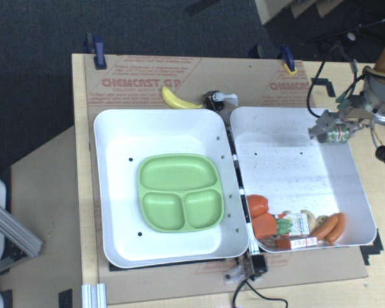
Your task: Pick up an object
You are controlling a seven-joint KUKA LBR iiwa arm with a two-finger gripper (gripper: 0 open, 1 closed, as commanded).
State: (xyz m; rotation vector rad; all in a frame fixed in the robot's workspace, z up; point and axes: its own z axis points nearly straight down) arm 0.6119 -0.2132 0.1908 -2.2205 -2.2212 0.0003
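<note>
Gripper [330, 132] over far right rim of right bin [295, 172], gripping what looks like a small green-and-red object [339, 134].

Hold looks shallow; could slip free if swung fast. Remaining toys [295, 224] heaped in near corner.

Even, bright overhead light washes the two white bins [167, 133] nearly flat, with soft glare along their rims. The green divided tray [179, 192] casts scarcely any shadow. Above the bench [147, 76] the carpet goes dim. Focus is slightly soft throughout, and grainy at the claw [330, 132], right of the tray.
</note>
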